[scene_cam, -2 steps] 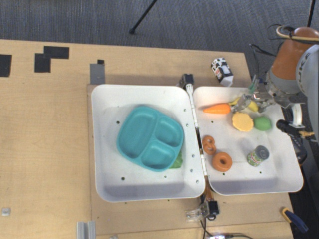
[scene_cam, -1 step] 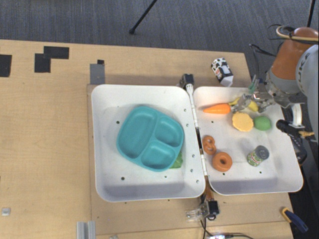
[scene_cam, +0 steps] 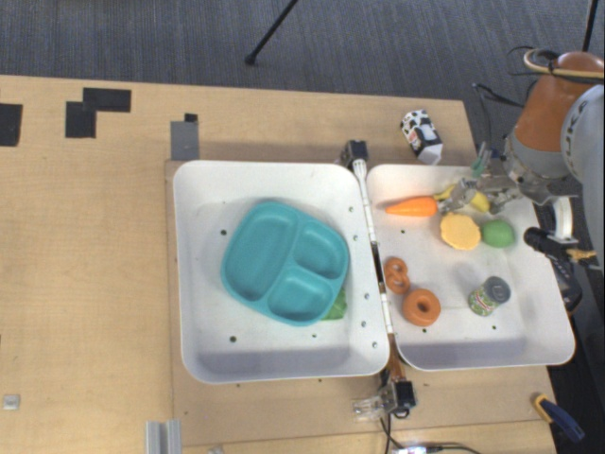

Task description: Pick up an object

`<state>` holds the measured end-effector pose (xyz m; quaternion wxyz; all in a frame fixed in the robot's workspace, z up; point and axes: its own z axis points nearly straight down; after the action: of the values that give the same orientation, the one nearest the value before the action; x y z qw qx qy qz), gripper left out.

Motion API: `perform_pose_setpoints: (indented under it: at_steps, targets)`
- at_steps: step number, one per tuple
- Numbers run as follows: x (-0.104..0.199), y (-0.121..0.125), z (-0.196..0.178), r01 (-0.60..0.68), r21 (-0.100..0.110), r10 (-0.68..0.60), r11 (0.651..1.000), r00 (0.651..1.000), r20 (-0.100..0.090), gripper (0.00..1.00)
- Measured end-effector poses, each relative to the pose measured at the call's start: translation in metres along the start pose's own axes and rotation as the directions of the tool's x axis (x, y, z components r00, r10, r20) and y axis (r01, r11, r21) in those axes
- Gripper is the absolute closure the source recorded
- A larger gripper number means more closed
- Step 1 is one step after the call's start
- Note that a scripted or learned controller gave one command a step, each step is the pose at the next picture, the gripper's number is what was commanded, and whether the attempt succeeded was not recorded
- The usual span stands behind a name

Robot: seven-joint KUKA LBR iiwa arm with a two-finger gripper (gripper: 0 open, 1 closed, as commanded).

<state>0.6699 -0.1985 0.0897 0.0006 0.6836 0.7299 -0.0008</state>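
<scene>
A toy carrot (scene_cam: 411, 207) lies at the back of the right bin (scene_cam: 529, 348), just beside a yellow piece (scene_cam: 460, 232) and a green ball (scene_cam: 498, 233). The gripper (scene_cam: 470, 193) hovers over them; whether it grips anything cannot be told. A teal divided tray (scene_cam: 284, 260) occupies the left bin (scene_cam: 203, 206).

Single fixed camera above the bench (scene_cam: 85, 282), looking down at a slant, both white bins (scene_cam: 203, 348) fully framed mid-distance, floor along the top edge.

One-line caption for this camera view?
Gripper reaches among toy food in the right bin; a teal tray fills the left bin.
</scene>
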Motion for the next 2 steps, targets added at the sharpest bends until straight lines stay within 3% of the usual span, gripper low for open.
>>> perform_pose_setpoints:
  at_steps: [2]
  targets:
    - [0.0, 0.0, 0.0, 0.0, 0.0, 0.0, 1.0, 1.0, 0.0, 0.0]
